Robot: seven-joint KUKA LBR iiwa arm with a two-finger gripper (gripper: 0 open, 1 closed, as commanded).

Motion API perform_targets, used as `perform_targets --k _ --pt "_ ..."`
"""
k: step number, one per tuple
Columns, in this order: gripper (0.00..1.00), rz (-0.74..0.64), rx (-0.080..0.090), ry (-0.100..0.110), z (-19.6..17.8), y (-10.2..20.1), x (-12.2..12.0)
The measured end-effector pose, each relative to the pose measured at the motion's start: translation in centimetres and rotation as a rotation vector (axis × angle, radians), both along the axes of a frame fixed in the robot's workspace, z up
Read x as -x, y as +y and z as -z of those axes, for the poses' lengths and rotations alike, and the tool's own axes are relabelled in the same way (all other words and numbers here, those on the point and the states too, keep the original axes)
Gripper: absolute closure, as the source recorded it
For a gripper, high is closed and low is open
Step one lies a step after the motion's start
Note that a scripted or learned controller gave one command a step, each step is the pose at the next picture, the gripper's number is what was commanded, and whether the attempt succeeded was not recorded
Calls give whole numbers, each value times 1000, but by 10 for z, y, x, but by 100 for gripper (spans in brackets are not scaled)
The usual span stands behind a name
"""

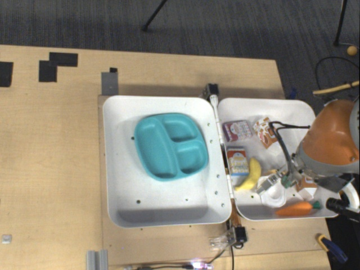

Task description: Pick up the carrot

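The carrot (pixel 295 209) lies flat at the lower edge of the right bin (pixel 292 107), in the lower right of the frame, with its green end pointing right. The hand (pixel 274 183) hangs just above and left of it, beside the banana (pixel 249 175); I cannot tell if it is apart or together. It seems to be lining up for the grasp. The small packets (pixel 237 131) carry print too small to read. The teal tray (pixel 169 145) sits in the left bin (pixel 115 151) on the counter (pixel 50 167).

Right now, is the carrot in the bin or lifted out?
In. The carrot lies flat on the right bin's floor near its front wall.
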State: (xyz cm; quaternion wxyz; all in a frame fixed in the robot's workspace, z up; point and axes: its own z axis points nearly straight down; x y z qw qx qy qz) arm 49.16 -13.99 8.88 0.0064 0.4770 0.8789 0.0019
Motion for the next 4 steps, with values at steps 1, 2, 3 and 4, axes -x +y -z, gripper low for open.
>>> perform_targets --k 1,2,3,4 --pt "0 0 0 0 0 0 0" --pt "0 81 -5 -3 -100 64 0" --pt "0 -127 -2 13 -14 33 4" --pt "0 73 -1 -5 0 30 -36"
